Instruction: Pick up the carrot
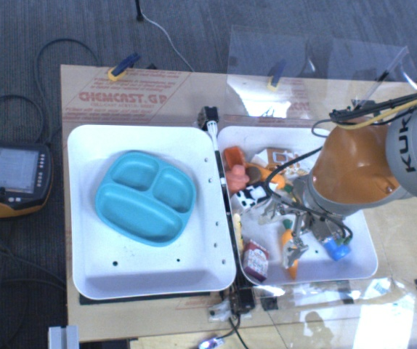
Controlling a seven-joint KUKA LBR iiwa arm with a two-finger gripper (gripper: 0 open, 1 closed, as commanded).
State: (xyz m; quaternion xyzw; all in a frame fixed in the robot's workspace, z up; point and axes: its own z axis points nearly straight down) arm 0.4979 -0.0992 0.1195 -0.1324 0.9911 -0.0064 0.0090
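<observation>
Nearest the camera, the right bin's [365,267] front edge lies just below the gripper [293,247], which hangs over that bin's middle. A carrot [288,237], small and orange, sits upright between its fingers, so the gripper looks closed on it. To do this well, I judge it should lift straight up without loosening. Close around the carrot lie a dark red packet [255,260], a blue piece [337,250] and a black-and-white toy [250,195]; cables could snag.

The arm [357,166] reaches over the right bin [365,264], carrot [289,240] beneath.
</observation>
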